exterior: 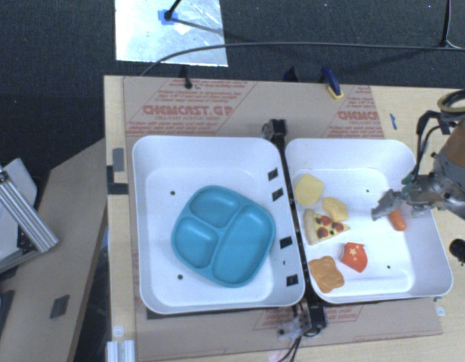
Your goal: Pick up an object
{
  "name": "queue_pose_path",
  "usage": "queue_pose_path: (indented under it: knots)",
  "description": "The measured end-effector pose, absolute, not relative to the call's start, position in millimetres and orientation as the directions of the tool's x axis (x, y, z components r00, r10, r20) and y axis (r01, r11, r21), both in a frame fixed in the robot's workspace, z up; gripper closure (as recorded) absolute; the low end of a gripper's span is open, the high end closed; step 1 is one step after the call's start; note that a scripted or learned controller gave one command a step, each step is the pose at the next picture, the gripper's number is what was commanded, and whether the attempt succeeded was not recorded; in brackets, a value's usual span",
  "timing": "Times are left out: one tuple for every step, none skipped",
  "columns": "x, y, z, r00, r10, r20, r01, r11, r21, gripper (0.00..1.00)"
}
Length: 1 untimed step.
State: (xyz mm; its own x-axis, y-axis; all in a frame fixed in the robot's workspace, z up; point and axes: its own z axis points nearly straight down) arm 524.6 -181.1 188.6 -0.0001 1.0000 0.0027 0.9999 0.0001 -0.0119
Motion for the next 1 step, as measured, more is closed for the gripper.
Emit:
queue_pose_path:
  knots:
    - [527.9,-180.6,195.7,-0.004,1.000,-0.001,1.000,0.004,0.002,0.00]
